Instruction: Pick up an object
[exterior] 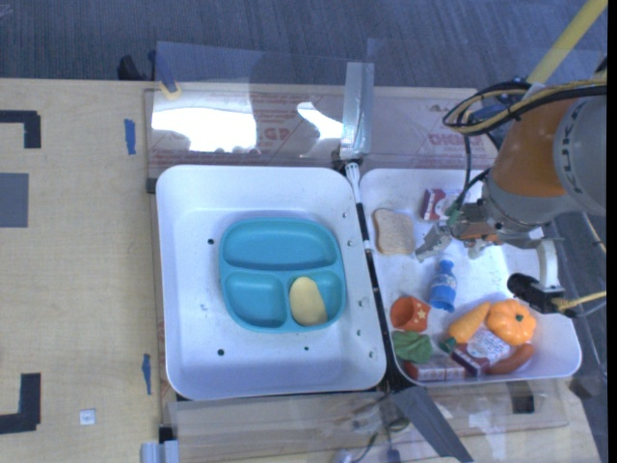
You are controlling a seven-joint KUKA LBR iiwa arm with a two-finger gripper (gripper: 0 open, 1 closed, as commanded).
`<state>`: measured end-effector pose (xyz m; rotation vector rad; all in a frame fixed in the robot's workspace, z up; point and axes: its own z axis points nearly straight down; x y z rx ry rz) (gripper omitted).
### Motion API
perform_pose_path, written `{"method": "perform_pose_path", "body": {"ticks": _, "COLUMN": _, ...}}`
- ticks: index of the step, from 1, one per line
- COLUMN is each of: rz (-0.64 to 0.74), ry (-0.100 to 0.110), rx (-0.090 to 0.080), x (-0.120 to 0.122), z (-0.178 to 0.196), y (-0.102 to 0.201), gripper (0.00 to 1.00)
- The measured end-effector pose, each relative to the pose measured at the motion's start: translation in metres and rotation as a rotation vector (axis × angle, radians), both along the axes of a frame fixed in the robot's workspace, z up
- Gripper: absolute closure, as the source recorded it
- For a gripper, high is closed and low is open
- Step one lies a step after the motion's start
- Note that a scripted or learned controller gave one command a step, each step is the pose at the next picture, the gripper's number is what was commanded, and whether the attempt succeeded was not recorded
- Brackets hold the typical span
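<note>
My gripper hangs low in the right bin, at its upper middle. It is just right of a slice of bread and just above a small blue bottle. Nothing shows as held in it. Below lie a red cup with a star, a carrot, an orange fruit, something green and a red-and-white pack. A red packet lies near the bin's back wall, partly hidden by the wrist.
The left bin holds a blue divided plate with a yellow oval object in its lower right compartment. A metal divider rises behind the two bins. Cables loop over the arm at the right.
</note>
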<state>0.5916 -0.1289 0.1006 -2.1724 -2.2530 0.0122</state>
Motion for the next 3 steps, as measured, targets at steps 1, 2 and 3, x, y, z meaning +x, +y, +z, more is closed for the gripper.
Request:
{"method": "perform_pose_path", "body": {"ticks": 1, "rz": 0.062, "ry": -0.021, "rx": -0.002, "x": -0.041, "z": -0.013, "y": 0.011, "gripper": 0.00}}
{"method": "perform_pose_path", "body": {"ticks": 2, "rz": 0.058, "ry": -0.028, "rx": -0.005, "x": -0.040, "z": -0.001, "y": 0.009, "gripper": 1.00}}
{"method": "perform_pose_path", "body": {"ticks": 3, "rz": -0.044, "ry": -0.022, "rx": -0.001, "x": -0.024, "z": 0.095, "y": 0.067, "gripper": 1.00}}
